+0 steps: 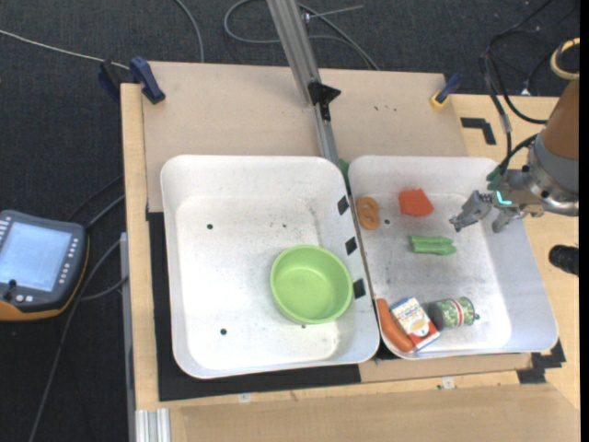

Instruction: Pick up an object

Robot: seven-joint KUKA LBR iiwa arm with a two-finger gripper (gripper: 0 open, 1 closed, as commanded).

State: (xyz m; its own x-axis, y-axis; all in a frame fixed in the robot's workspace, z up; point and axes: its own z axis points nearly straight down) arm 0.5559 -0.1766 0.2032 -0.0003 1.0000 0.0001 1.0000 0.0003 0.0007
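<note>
Pincer (482, 217) over right bin's (534, 284) edge (carrying nothing)

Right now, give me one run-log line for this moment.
gripper: above right bin, holding nothing | nearest: green piece | left bin: green bowl

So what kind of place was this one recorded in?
Most likely a robotics lab test bench: a control pendant lies on dark carpet beside loose cables, and the wooden board under the two white bins is clamped down with blue clamps.
</note>
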